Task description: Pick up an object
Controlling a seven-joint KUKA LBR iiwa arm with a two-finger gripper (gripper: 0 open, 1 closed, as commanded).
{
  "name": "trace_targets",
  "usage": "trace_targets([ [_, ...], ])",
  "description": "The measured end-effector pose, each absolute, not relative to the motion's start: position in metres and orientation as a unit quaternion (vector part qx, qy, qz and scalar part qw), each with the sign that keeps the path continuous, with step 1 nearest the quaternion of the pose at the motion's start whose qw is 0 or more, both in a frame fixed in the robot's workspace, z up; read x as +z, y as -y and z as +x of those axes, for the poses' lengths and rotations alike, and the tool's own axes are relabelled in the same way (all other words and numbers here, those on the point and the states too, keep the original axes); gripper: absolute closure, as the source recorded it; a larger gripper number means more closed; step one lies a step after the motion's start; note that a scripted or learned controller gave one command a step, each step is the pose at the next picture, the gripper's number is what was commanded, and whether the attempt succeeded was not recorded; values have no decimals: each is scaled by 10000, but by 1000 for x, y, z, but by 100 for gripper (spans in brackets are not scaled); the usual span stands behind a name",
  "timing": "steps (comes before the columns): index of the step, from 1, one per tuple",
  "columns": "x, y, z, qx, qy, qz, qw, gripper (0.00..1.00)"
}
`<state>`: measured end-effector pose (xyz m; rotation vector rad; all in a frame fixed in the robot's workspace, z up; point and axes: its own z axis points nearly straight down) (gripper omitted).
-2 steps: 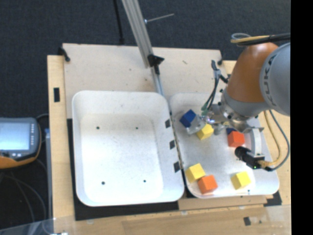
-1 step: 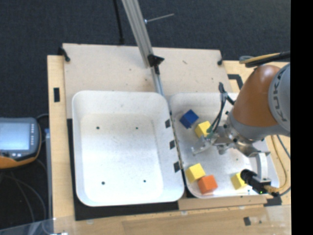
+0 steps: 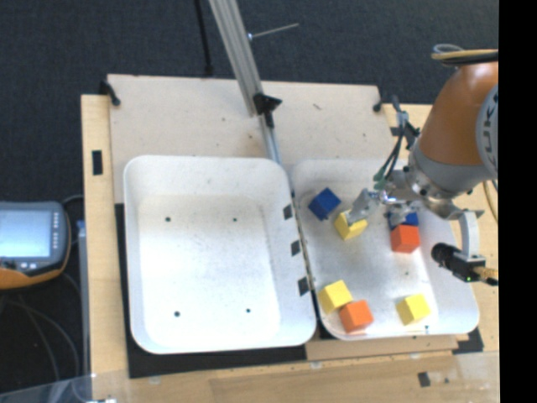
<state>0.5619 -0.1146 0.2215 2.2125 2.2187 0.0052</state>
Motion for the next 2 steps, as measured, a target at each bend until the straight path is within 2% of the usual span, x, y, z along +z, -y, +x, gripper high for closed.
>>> trace_targets([
  [1, 219, 114, 559, -4, -7082, 7060, 11, 0],
  [2, 121, 118, 655, -4, -7067, 7075, 14, 0],
])
